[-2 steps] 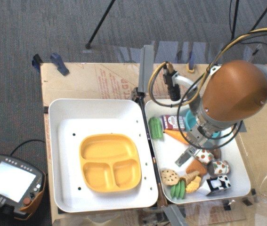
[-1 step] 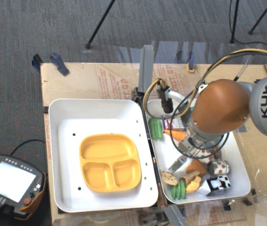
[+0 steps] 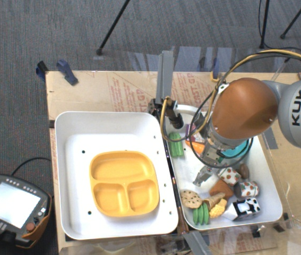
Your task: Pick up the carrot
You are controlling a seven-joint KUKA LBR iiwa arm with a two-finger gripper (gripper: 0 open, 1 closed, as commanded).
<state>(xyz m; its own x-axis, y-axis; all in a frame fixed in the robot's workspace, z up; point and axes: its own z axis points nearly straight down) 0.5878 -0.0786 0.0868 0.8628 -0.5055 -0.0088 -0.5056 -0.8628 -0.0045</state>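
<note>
Under the arm's orange band, in the right bin (image 3: pixel 275 195), a small orange sliver of the carrot (image 3: pixel 197 147) is being shown, just beside a green toy vegetable (image 3: pixel 176 144); most of it is being hidden by the wrist. Lower down, the gripper (image 3: pixel 203 177) is being held over the toy food, near a chocolate-chip cookie (image 3: pixel 190 198). Nothing is being seen between its fingers, and their spread cannot be told. A yellow divided plate (image 3: pixel 124 183) is being borne by the left bin (image 3: pixel 65 142).

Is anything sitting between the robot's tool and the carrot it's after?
Nothing visible lies between them. The tool hangs in the right bin, just below the carrot, whose orange tip peeks out from under the arm, which hides the rest.
</note>
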